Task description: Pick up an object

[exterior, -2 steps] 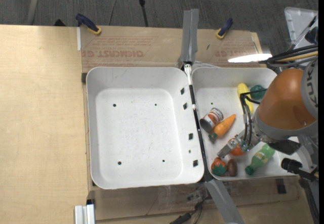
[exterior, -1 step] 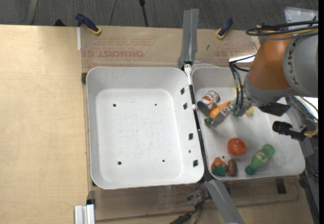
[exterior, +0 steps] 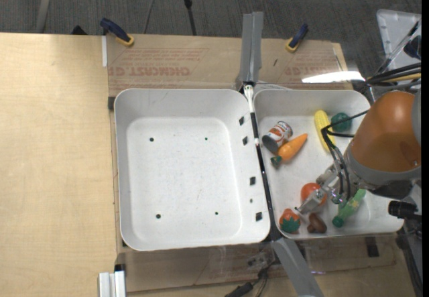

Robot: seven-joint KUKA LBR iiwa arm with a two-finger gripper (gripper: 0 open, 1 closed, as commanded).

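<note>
My gripper [exterior: 320, 194] hangs low over the near part of the right bin [exterior: 301, 98], under the arm's orange band [exterior: 389, 131]. It is right against a red tomato-like ball [exterior: 309, 190]; whether it holds the ball is unclear. A green bottle [exterior: 349, 207] lies just right of the gripper. A red and green strawberry-like toy [exterior: 289, 220] and a brown piece [exterior: 316, 224] rest at the bin's near edge. Farther back lie an orange carrot [exterior: 292, 147], a small red and white can [exterior: 279, 133], a yellow corn-like piece [exterior: 322, 128] and a green object [exterior: 340, 121].
The left bin [exterior: 124, 155] sits beside the right one, with a black-clipped divider [exterior: 256, 155] between them. Cardboard [exterior: 174, 64] held by clamps lies behind the bins. Plain wooden bench [exterior: 53, 155] extends to the left. Cables run at the right edge.
</note>
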